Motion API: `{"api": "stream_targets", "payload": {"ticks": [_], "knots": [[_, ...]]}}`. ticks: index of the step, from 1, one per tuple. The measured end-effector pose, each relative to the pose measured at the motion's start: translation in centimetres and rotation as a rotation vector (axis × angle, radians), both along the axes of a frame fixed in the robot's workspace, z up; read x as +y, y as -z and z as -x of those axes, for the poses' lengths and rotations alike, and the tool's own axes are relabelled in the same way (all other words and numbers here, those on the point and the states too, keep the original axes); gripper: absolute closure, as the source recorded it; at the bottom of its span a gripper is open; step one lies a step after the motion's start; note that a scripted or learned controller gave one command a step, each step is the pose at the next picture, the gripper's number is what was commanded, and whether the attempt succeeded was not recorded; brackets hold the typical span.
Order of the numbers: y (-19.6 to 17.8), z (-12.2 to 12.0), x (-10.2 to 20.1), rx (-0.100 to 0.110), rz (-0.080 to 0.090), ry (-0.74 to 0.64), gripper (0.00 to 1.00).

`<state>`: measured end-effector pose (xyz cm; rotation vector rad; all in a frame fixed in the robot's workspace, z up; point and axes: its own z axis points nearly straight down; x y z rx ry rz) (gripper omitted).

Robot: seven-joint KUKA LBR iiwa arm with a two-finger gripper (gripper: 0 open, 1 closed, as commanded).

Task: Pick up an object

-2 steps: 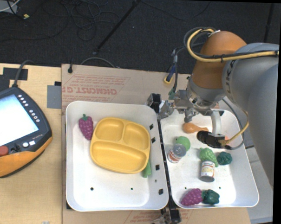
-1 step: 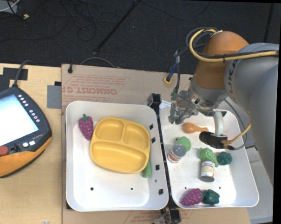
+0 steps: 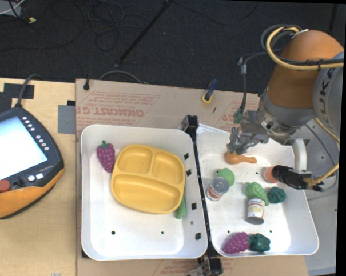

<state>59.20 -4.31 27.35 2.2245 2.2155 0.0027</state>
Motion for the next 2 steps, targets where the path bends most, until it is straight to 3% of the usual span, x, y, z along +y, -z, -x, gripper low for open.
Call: {"api": "stream_targets", "payload": {"ticks": [1, 2], "knots": [[-6.9, 7.0, 2.2, 0.001, -0.002, -0.006, 1.0], [-9.9, 10.9, 2.4, 0.003, -0.001, -0.005, 1.0]]}}
